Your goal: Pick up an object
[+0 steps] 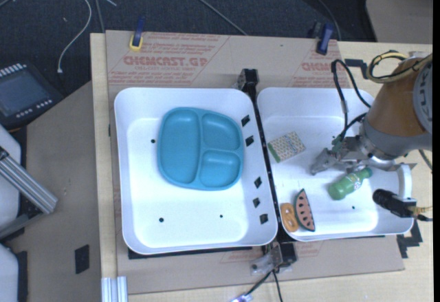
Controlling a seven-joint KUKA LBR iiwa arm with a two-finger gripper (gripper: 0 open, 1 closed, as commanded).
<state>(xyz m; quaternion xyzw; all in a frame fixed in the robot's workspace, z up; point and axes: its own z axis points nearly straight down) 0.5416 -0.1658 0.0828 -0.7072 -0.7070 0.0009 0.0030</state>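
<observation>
In the right bin [323, 104], my gripper [320, 161] hangs over the middle of the floor, its grey fingers pointing left and open, with nothing between them. A green bottle [346, 184] lies just below and right of the fingers, close to the wrist. Up and to the left of the fingertips, a small square pad [286, 146] with a green speckled pattern lies flat. A watermelon-slice toy [305, 210] and an orange piece [288, 217] rest near the bin's front left corner.
The left bin [137, 156] holds a blue divided plate [201, 148]. A black ridge with clips [256, 156] separates the two bins. Cables run along the right bin's back right side [342, 87].
</observation>
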